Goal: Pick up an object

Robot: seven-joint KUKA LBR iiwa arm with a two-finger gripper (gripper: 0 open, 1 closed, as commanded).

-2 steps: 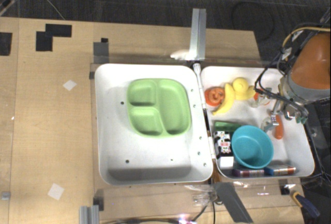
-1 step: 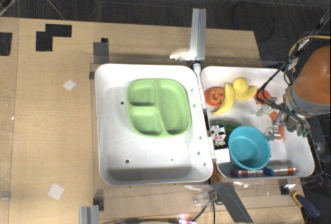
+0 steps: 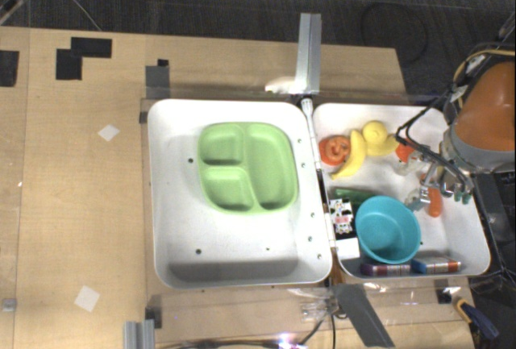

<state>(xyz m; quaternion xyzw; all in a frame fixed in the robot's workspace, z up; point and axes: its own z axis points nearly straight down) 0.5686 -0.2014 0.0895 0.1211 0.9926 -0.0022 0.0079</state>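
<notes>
The bench (image 3: 72, 202) carries two white bins side by side: the left bin (image 3: 173, 251) and the right bin (image 3: 476, 247). One green divided tray (image 3: 246, 166) lies alone in the left one, so I think the arm (image 3: 488, 118) leans over the right one because the small graspable things are gathered there. I count one blue bowl (image 3: 387, 230), one banana (image 3: 353, 158), one yellow duck (image 3: 377, 138), one orange round toy (image 3: 334, 149), and markers (image 3: 411, 266) along the near wall. The gripper (image 3: 439, 190) hangs low near the bowl, just beside a small orange piece (image 3: 435, 205); whether it is released or clenched, I cannot tell.
</notes>
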